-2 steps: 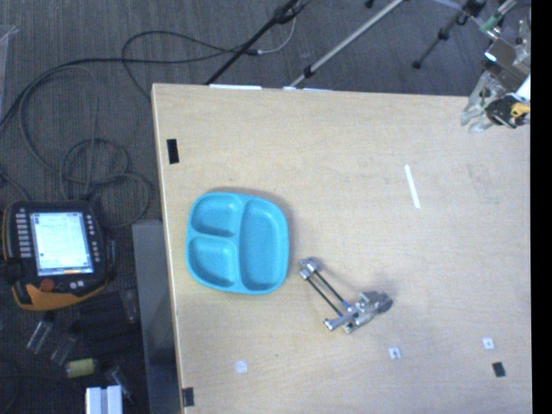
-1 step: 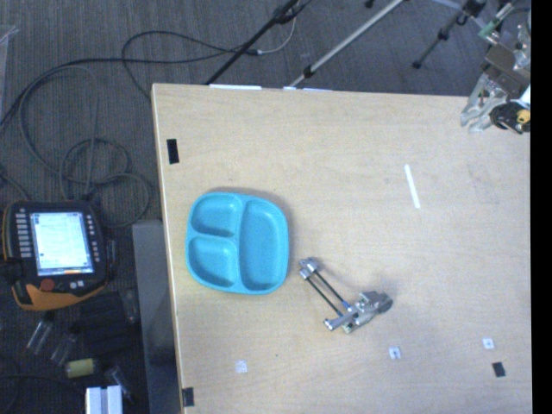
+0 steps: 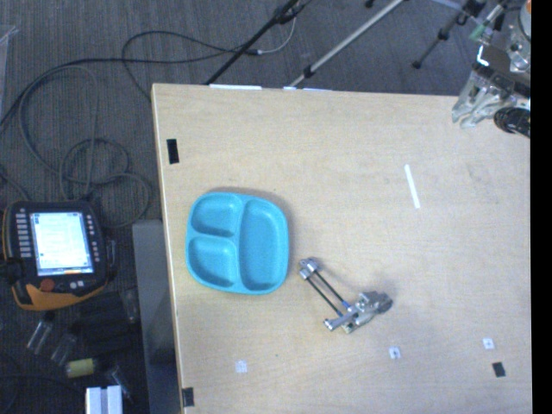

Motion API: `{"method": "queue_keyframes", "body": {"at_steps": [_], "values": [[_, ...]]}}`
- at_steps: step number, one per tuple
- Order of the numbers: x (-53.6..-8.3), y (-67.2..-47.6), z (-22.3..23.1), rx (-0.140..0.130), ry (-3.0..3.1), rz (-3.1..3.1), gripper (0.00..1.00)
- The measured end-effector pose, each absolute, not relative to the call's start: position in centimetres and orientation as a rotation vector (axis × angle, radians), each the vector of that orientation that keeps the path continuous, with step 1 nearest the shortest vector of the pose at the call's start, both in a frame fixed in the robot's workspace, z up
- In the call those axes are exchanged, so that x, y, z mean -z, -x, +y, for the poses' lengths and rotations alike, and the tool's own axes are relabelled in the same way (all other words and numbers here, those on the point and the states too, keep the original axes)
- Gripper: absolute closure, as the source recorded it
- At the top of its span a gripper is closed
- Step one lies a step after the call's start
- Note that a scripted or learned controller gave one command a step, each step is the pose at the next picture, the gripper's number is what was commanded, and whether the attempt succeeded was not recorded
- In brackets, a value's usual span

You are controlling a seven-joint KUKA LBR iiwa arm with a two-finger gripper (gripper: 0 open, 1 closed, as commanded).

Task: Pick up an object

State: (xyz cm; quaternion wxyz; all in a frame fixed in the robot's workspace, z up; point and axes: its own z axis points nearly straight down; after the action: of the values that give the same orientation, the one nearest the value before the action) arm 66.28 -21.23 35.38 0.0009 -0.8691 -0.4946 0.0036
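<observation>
pincer [image 3: 479, 106] (grip state unclear) hangs far from blue tray [image 3: 238, 242], metal tool [image 3: 343, 297] just beside it.

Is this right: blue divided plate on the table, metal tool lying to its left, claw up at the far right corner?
Not quite. The metal tool lies to the right of the blue divided plate, not its left, as the camera view shows. The rest stands: the plate sits on the table, and the claw is up at the far right corner.

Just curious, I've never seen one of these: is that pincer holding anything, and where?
Nothing is held. The pincer hangs at the bench's far right corner, apart from the blue tray and the metal tool.
</observation>
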Motion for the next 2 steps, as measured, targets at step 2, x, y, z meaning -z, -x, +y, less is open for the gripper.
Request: {"method": "queue_keyframes", "body": {"at_steps": [2], "values": [[-37.6,-58.5,-21.6,-0.004,2.11,-2.322,1.0]]}}
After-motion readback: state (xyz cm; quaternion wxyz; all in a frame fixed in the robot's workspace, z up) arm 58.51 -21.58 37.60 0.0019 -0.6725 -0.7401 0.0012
